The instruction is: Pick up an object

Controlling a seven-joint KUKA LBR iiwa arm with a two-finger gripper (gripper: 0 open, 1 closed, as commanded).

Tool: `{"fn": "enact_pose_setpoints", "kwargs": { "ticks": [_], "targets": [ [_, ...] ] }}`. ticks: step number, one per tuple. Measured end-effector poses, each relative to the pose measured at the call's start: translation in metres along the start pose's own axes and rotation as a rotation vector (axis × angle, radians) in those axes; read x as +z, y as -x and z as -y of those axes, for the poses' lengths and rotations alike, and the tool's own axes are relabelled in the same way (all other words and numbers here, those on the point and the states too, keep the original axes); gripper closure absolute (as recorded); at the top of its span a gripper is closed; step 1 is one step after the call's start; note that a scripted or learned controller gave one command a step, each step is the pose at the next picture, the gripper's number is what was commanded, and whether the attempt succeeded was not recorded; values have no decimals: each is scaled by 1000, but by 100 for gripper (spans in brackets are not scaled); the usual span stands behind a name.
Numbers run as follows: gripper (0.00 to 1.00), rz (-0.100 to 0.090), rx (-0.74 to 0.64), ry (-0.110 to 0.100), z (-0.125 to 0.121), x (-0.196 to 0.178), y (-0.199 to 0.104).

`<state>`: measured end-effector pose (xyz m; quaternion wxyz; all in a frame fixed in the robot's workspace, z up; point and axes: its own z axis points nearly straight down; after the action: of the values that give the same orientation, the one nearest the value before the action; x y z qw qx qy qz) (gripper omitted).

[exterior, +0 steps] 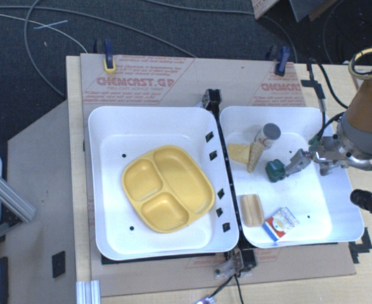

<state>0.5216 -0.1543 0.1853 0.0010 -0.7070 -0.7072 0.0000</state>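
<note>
- Grey metal, my claw (pixel 295 164) sits low in the right-hand bin (pixel 338 227), its tip just beside a small dark green object (pixel 275 170); how wide it stands, or whether it grips anything, I cannot tell.
- Just past my tip, that green object is the nearest thing to pick. A little beyond it lies a tan cone (pixel 256 153) with a grey-capped cylinder (pixel 270 132) by its wide end, and a pale yellow wedge (pixel 238 153) touching the cone.
- Toward the camera from my tip lie a tan bread-like slab (pixel 251 209) and a small red, white and blue packet (pixel 281 223).
- Farthest off, across the divider, a yellow compartment tray (pixel 167 187) rests in the left-hand bin (pixel 103 189).
- Risk: coming in at a slant, I could nudge the green object aside rather than close around it, or bump the cone.
- Hard to read: my fingertips blur into the green object, and my arm (pixel 367 109) is cut off at the frame edge.
</note>
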Motion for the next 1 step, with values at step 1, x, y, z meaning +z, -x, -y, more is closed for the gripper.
{"fn": "enact_pose_setpoints", "kwargs": {
  "ticks": [1],
  "targets": [
    [0,-1,1,-2,0,59,6]
  ]
}}
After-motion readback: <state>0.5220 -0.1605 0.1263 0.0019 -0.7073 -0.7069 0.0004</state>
